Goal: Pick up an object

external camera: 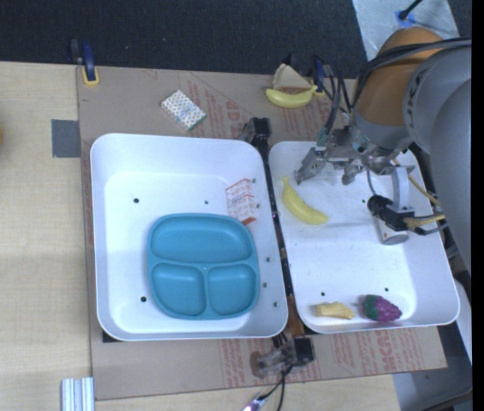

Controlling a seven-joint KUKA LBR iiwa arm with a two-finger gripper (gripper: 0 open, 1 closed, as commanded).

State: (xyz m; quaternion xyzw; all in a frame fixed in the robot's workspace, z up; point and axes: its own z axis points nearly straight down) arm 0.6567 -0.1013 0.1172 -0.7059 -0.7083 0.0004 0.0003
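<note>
Banana [303,205] just below tool [327,171]

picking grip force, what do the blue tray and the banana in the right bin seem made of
Blue tray: likely moulded plastic, going by its uniform colour, soft sheen and rounded compartments. Banana: probably a plastic or foam toy, evenly yellow, smooth and unblemished, though the view can't settle which.

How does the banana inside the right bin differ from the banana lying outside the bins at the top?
The banana in the right bin lies on white plastic beside the bin's left wall; the banana outside the bins rests on the brown board. The binned one runs diagonally; the outer one lies nearly level, curving upward. The outer one touches a pale wedge-shaped item; the binned one lies alone. Both are yellow and curved.
</note>
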